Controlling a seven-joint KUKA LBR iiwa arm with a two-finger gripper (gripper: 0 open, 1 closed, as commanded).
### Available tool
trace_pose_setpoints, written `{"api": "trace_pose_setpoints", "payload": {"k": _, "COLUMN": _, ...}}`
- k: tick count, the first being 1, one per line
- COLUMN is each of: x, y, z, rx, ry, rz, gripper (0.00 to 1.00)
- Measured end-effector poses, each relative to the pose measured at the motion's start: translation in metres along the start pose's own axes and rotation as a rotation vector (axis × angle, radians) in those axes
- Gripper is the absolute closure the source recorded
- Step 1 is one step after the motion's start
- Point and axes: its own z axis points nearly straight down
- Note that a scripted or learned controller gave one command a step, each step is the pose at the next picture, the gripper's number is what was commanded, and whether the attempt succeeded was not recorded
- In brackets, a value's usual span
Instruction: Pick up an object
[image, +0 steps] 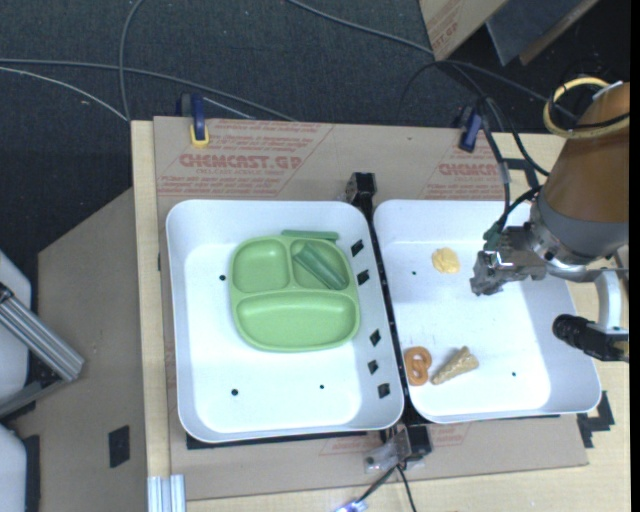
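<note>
Nearest in the right bin (560, 400): tan cone-shaped piece (453, 366), long axis tilted, tip up-right and wide end down-left, just beside an orange pretzel (417, 364) near the front-left corner by the divider (368, 290); open white floor to its right and behind. Farther back a small yellow lump (445, 261) sits alone with the gripper (487, 277) just to its right over the bin, nothing seen between its fingers, cannot tell how wide they stand. Left bin (200, 400) has a green divided plate (294, 296), green utensil (322, 266) in its back-right compartment, free floor along the front.
</note>
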Motion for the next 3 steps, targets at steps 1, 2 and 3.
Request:
{"api": "trace_pose_setpoints", "payload": {"k": 1, "x": 0.059, "y": -0.005, "z": -0.008, "rx": 0.004, "ry": 0.004, "rz": -0.005, "gripper": 1.00}}
{"api": "trace_pose_setpoints", "payload": {"k": 2, "x": 0.119, "y": -0.017, "z": -0.011, "rx": 0.007, "ry": 0.005, "rz": -0.006, "gripper": 1.00}}
{"api": "trace_pose_setpoints", "payload": {"k": 3, "x": 0.176, "y": -0.029, "z": -0.014, "rx": 0.008, "ry": 0.004, "rz": -0.006, "gripper": 1.00}}
